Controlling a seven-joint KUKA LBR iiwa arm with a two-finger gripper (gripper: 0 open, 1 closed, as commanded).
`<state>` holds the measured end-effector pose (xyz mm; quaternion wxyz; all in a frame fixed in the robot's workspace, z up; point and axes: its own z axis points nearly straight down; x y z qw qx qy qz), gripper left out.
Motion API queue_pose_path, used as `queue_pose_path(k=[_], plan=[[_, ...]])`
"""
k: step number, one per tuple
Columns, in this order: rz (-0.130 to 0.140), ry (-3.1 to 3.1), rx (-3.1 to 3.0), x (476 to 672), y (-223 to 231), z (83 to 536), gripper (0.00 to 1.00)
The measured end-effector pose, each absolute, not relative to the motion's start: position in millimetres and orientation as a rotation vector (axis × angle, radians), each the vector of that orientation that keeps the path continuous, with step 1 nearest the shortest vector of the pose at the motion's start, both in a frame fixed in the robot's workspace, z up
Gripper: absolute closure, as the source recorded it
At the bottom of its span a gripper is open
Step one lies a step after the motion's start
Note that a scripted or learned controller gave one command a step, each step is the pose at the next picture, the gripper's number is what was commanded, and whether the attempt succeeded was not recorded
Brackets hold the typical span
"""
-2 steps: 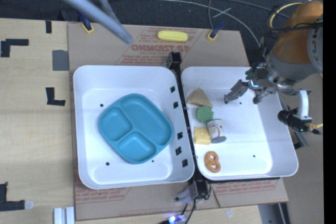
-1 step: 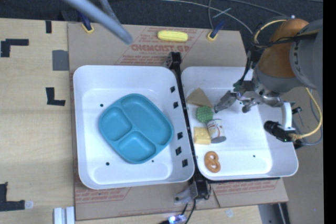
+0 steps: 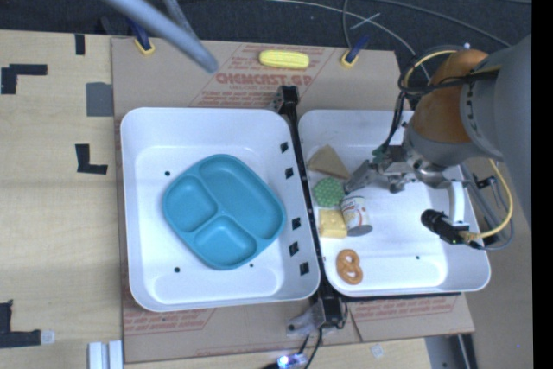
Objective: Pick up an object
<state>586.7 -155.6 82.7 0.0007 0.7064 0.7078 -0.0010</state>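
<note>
The two-finger gripper [image 3: 356,183] is lowered beside the small white cylindrical can [image 3: 356,215], apparently for grasping; its closure cannot be told.

The grey KUKA arm [image 3: 510,99] comes in from the right edge of the camera view, its broad upper body blurred and close to the lens, and bends down toward the middle of the scene. The orange band [image 3: 445,104] wraps the segment just above the wrist, with black and yellow cables looping around and below it. Below the band the wrist narrows into the gripper [image 3: 361,179], which points leftward and slightly down; its metal fingers are small and dark against the background, and their spacing cannot be made out.
</note>
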Motion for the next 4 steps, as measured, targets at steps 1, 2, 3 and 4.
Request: queue_pose_path(k=[1, 2, 3, 4], plan=[[0.0, 2.22, 2.216, 588.0, -156, 96, 1.0], [0.002, 2.222, 2.219, 593.6, -157, 139, 1.0], [0.003, 2.222, 2.217, 600.1, -151, 185, 1.0], [0.002, 2.221, 2.217, 601.2, -161, 241, 1.0]])
